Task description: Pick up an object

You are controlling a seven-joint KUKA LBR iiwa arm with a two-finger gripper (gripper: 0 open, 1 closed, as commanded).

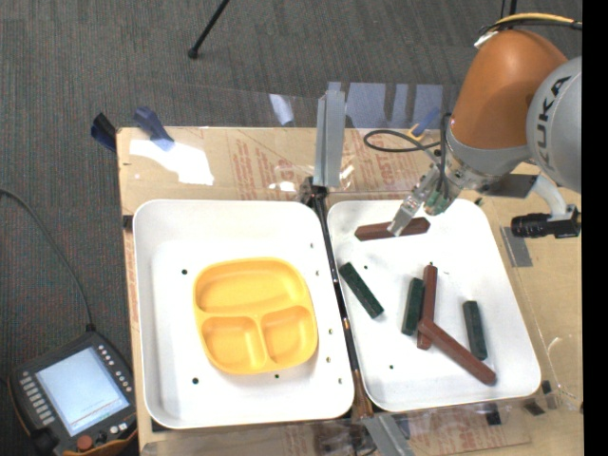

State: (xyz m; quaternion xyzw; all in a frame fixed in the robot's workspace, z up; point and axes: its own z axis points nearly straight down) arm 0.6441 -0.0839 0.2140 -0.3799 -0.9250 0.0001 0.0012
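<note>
My gripper [403,222] hangs over the far part of the right bin [503,255], its tip right at a brown bar [377,232] that lies flat near the bin's back wall. I cannot make out whether the tip touches the bar or hovers just above it. Further forward in the same bin lie three dark green bars [361,289] [412,306] [475,329] and two more brown bars [428,304] [458,352], the latter two meeting in a V shape.
The left bin [161,255] holds a yellow divided plate [255,313]. A grey upright post [329,145] stands behind the seam between the bins. A teach pendant [76,397] sits off the bench at the lower left.
</note>
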